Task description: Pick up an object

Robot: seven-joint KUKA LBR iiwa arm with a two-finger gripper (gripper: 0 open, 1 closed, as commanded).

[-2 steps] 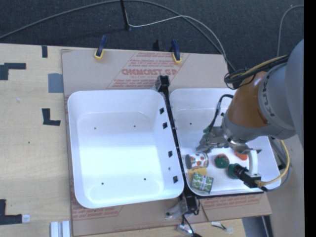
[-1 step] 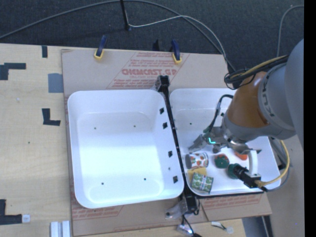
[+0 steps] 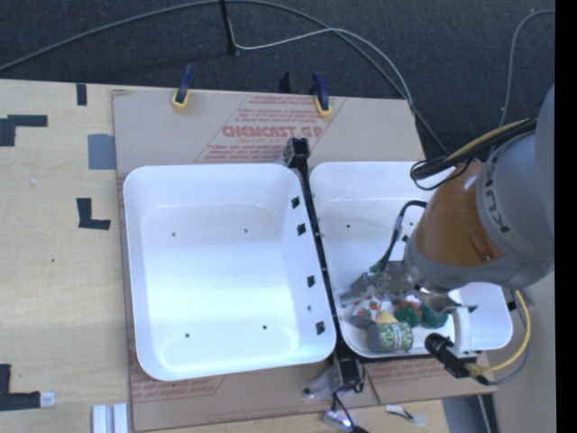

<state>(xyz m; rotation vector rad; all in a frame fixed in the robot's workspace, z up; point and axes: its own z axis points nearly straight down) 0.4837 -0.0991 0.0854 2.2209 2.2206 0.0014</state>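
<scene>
Several small objects lie bunched at the near end of the right bin [image 3: 361, 197]. Among them are a green can with a label [image 3: 394, 336], a teal piece [image 3: 411, 314], a red and white item [image 3: 366, 312] and a grey piece [image 3: 359, 287]. My gripper [image 3: 389, 278] reaches down into this bin from the right, just above and behind the bunch. The orange band and grey wrist [image 3: 460, 228] cover the bin's right half and hide the gripper's tip.
The left bin [image 3: 216, 269] stands beside the right one, with a black divider rail [image 3: 311, 251] between them. Both rest on a cardboard sheet [image 3: 261, 129] held by two clamps at the back. Cables run across the dark floor behind.
</scene>
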